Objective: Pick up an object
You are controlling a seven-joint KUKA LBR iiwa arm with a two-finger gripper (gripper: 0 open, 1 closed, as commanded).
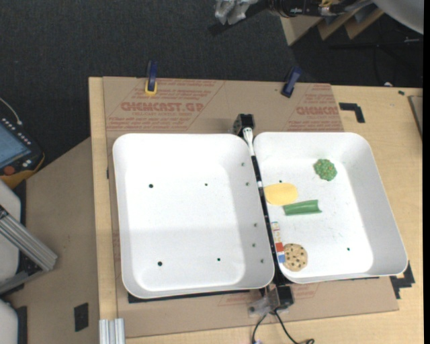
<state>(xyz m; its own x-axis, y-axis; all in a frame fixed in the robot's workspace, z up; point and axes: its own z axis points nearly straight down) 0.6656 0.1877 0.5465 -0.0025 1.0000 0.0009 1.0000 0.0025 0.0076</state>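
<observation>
While unheld in the right bin (376,201), broccoli (325,169), lemon (281,193), bean (302,208), cookie (295,256).

You see the gripper (232,9) at the top edge. Right of it runs the dark wrist (290,7), then the orange band (325,7), then the grey arm (405,12).

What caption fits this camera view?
Right bin holds broccoli, yellow piece, green stick and cookie.
</observation>
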